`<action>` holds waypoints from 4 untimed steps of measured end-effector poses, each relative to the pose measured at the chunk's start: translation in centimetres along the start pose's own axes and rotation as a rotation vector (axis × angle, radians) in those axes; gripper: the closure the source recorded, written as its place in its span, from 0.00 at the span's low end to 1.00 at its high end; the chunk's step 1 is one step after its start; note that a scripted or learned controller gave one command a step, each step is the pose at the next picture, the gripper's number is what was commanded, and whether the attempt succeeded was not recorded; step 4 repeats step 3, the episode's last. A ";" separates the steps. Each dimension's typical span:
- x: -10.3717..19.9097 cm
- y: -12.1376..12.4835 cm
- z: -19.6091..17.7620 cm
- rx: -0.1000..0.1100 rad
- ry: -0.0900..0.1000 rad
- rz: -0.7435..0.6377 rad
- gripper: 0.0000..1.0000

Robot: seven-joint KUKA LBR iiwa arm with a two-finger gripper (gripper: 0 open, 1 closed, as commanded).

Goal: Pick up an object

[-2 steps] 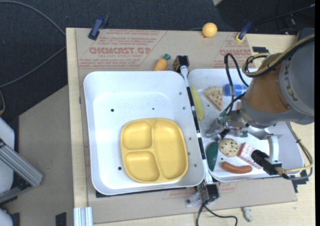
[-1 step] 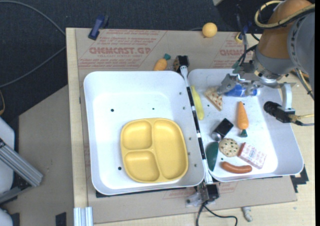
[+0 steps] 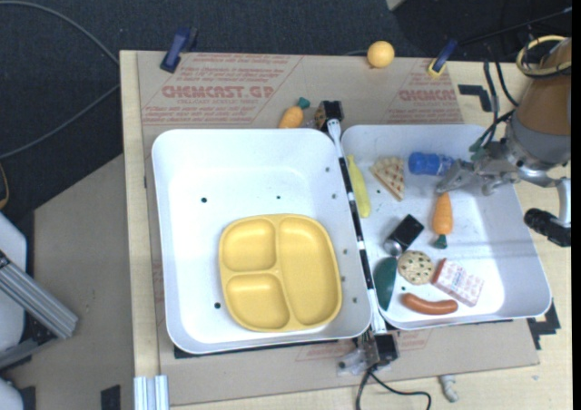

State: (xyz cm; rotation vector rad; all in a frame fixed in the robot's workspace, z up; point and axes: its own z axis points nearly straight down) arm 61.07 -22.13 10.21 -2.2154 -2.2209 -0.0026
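Observation:
The right bin (image 3: 508, 304) holds several toy foods. An orange carrot (image 3: 441, 215) stands near its middle, with a blue piece (image 3: 425, 163) and a tan waffle wedge (image 3: 390, 177) towards the back. A yellow banana (image 3: 359, 190) lies along the left wall. Nearer the front are a black block (image 3: 405, 232), a cookie (image 3: 415, 266), a dark green piece (image 3: 385, 281), a pink wafer (image 3: 458, 281) and a red sausage (image 3: 430, 305). My gripper (image 3: 467, 177) hangs low over the bin's back right part, just right of the blue piece and above the carrot. Nothing shows between its fingers.
The left bin (image 3: 182, 172) bears a yellow divided plate (image 3: 280, 270). Behind the bins, on the cardboard, lie a small orange toy (image 3: 292, 115) and a yellow ball (image 3: 380, 53). Blue clamps (image 3: 177, 48) hold the board's back edge. The arm's grey body (image 3: 545, 118) stands over the right rim.

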 end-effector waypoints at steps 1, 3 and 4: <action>7.9 -3.5 1.9 0.000 -0.002 0.001 0.00; 14.6 -3.6 -8.2 -0.004 -0.004 0.001 1.00; 14.6 -3.6 -8.2 -0.004 -0.004 0.001 1.00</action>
